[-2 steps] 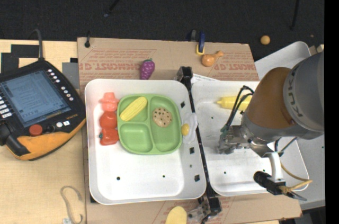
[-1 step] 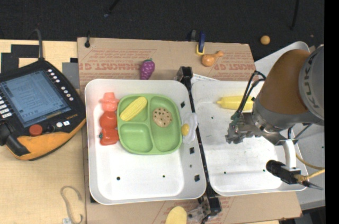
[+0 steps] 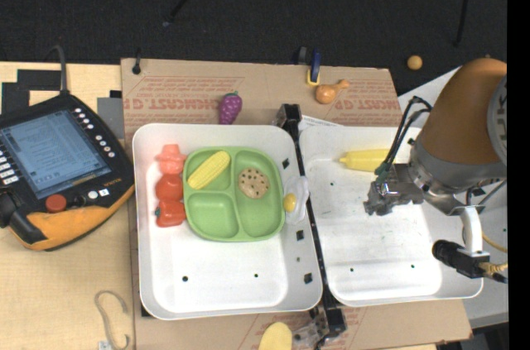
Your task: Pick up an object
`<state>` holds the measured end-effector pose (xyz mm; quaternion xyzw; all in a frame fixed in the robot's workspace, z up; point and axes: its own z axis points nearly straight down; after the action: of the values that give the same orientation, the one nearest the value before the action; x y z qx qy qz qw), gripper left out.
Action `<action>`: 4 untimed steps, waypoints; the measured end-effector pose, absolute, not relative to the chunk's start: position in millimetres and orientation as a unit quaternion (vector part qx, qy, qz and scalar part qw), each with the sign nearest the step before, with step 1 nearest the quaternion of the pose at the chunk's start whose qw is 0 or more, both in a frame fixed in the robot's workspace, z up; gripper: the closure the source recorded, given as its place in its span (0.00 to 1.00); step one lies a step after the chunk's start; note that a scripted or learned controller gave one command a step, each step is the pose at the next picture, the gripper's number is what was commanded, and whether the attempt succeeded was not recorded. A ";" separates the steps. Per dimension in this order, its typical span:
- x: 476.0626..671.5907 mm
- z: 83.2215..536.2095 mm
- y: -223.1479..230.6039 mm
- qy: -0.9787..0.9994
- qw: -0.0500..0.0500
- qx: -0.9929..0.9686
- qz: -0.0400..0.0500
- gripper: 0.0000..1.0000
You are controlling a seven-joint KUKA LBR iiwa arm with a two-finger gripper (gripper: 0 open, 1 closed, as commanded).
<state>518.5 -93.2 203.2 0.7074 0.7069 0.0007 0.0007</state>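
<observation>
The gripper [image 3: 379, 199] hangs over the right bin [image 3: 389, 274], near its middle and a little toward the back wall. From this high, slanted view I cannot tell how it stands or whether it has anything; nothing is visible under it except the white floor of the bin. The nearest thing to take is the yellow object [image 3: 364, 160], which lies in the same bin close to the back wall, just beside the gripper but apart from it. It looks like a toy banana or a similar piece of plastic food (the shape is long, with one pointed end toward the left). I judge that it is light, hollow and quite stiff, with a smooth skin that can slip, so it should be taken across its narrow width near the middle, not at the thin end, where it could turn or shoot out. Because it lies so near the wall, there may be little room for the finger on that side. The left bin [image 3: 215, 290] holds a green divided plate [image 3: 224, 220] with a toy corn [image 3: 207, 168] and a cookie [image 3: 253, 183], and red toys [image 3: 169, 191] beside the plate.
</observation>
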 end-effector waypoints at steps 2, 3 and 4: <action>558.6 223.2 -75.6 0.707 0.000 0.707 0.000 1.00; 599.0 237.6 -44.6 0.708 0.000 0.706 0.001 1.00; 595.7 234.9 -44.8 0.708 -0.001 0.706 -0.001 1.00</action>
<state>595.7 -44.8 234.9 0.7063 0.7079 -0.0010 -0.0009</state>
